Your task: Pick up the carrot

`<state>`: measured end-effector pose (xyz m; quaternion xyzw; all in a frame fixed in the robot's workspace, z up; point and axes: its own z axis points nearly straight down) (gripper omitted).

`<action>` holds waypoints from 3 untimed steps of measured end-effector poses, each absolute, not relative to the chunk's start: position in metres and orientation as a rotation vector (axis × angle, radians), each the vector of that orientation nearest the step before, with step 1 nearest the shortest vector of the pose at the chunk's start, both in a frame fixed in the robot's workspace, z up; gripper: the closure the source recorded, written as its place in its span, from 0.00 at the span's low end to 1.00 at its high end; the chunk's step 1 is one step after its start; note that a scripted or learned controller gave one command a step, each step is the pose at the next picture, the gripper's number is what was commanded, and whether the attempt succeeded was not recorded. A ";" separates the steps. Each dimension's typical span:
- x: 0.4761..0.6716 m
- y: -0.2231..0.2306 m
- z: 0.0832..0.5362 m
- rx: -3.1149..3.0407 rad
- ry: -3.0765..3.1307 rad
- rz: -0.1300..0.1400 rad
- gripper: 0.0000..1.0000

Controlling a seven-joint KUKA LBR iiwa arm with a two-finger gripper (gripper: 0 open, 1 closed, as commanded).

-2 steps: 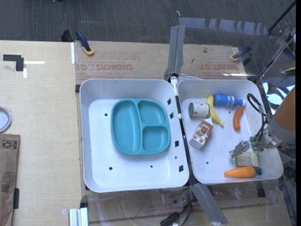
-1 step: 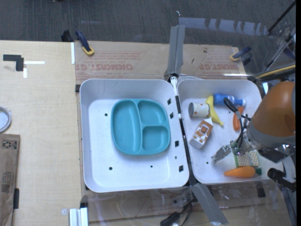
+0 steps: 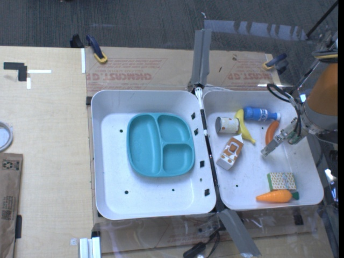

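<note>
The carrot, orange with a green tip at its right end, lies flat in the right bin close to the front wall. My gripper hangs over the middle right of that bin, well behind the carrot and apart from it. It points down and to the left, just below a small orange-red piece. Nothing shows between the fingers.
A green patterned pack lies just behind the carrot. Farther back are a small box, a can, a banana and a blue bottle. The left bin holds a teal divided plate.
</note>
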<state>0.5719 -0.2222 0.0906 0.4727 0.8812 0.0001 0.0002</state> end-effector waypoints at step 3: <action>0.594 -0.211 0.207 2.405 2.022 -0.004 0.00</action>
